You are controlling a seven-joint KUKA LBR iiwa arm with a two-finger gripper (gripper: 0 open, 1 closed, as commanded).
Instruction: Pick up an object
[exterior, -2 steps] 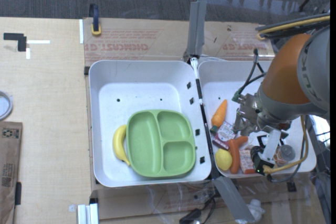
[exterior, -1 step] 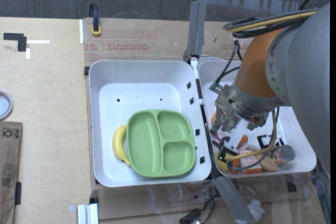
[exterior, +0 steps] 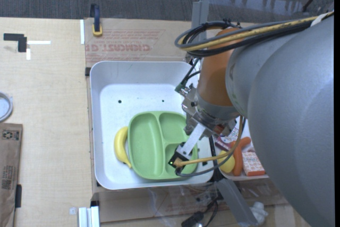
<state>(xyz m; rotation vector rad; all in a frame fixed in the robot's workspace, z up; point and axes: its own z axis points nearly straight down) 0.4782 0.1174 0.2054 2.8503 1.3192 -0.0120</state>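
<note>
Within the bin on the view's left, a green divided plate lies flat toward the near wall, three compartments facing up. A banana lies against the plate's left rim, curved along it, on the bin floor. Both items rest on the bin and nothing grips them.

Over the plate's right edge stands the tool, hanging under the arm's orange band. The wrist hides its working end, so I cannot tell whether it is spread or pressed together, and nothing is seen pinched in it.

Beyond the arm, a strip of the second bin shows. It holds an orange carrot-shaped item, a yellow item just beside it, and a red and white packet touching the orange item on its right. The arm covers the remainder of this bin.

Under the bins lies a cardboard sheet with red printing. A blue and yellow clamp sits at its far left corner. The pale wooden counter extends to the left, carrying a brown paper bag at the edge of view.
</note>
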